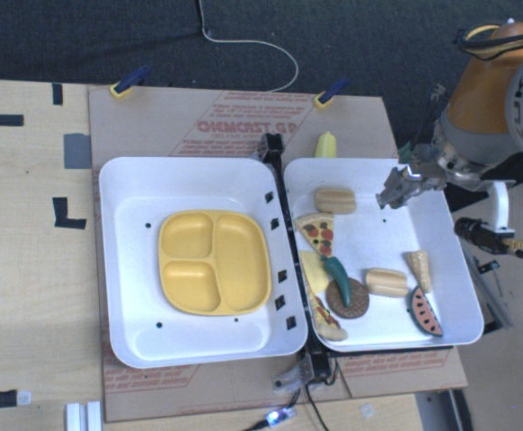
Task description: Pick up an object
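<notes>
Overhead, two shallow white bins are seen side by side on the tabletop [28, 241], set on a sheet of cardboard [234, 119]. In the left bin [122, 182] a yellow divided plate [215, 262] lies near the middle, nothing resting on it. The right bin [450, 241] carries the toy food. A tan bread roll [334, 199] is placed toward the far edge; just below it a pizza slice [316, 233] lies close to the left wall. Along that same wall a pale yellow piece [313, 272], a green pepper [337, 275] and a brown cookie [348, 299] are crowded together, the pepper overlapping the cookie. A second bread roll [386, 282] is seen just right of the cookie, with a cream cone-shaped piece [419, 268] beside it and a watermelon slice [423, 312] near the front right corner. The pincer [393, 191] is held over the far right corner of the right bin, apart from every piece, with nothing seen between its fingers; how far they are parted cannot be told. A yellow object [325, 145] stands outside the bin's far edge.
</notes>
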You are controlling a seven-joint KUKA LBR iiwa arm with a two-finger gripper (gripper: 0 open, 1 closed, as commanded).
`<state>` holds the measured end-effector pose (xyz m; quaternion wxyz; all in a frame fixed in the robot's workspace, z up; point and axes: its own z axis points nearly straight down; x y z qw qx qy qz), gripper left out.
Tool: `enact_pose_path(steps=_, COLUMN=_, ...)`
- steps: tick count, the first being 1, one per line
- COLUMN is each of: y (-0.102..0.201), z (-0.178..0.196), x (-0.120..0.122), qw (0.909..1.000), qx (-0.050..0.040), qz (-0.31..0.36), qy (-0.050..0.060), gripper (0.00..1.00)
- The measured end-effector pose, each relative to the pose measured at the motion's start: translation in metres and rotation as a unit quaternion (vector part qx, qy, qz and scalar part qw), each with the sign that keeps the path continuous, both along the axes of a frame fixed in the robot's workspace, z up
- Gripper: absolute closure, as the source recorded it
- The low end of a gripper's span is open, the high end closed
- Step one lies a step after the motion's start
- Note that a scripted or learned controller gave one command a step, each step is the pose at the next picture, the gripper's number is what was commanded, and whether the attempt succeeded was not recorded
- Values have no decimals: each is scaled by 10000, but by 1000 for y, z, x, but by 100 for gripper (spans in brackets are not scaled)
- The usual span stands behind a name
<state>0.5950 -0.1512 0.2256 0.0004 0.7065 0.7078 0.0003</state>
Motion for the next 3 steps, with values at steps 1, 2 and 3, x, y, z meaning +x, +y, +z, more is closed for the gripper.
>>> enact_pose_path(steps=1, y=60, z=-8, x=-8, qw=10000, qx=7, qz=23, qy=16, gripper=100)
enact_pose_path(steps=2, y=114, z=-17, x=-13, qw=10000, qx=10, qz=22, qy=21, gripper=100)
enact_pose_path(steps=3, y=166, z=-21, x=-15, qw=10000, qx=11, qz=25, qy=20, gripper=100)
